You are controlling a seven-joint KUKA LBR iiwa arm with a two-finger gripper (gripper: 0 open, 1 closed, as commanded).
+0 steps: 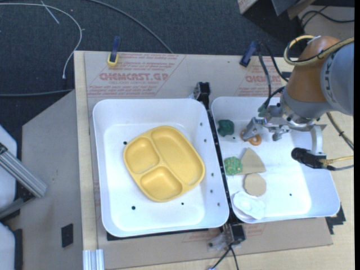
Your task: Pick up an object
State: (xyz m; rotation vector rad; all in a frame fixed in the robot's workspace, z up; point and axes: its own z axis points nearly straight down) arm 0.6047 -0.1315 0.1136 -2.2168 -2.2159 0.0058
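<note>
near the back of the right bin (298, 204), just beside the gripper (269, 127), lies a small orange piece (251, 135), and i judge it the likeliest thing to be picked since nothing else sits as close. it looks like a light plastic toy, stiff enough not to crush, smooth and probably a bit slippery. its exact shape is too small to make out, so the safest hold is across its narrow middle, coming straight down. whether the gripper is released or clenched, i cannot tell from this slant, and nothing can be seen held in it.

around the piece: a dark green lump (225, 127) to its left near the bin wall, then towards the front a leafy green piece (232, 165) touching a tan wedge (253, 161), a tan disc (255, 184) just below that, and a white crumpled thing (248, 205) at the front corner. all look light.

the bin floor is smooth, white and shallow, so a nudged toy may skate away. the left bin (112, 134) holds a yellow divided plate (163, 162). both bins rest on a cardboard sheet (140, 72), with dark carpet (56, 38) beyond.
</note>
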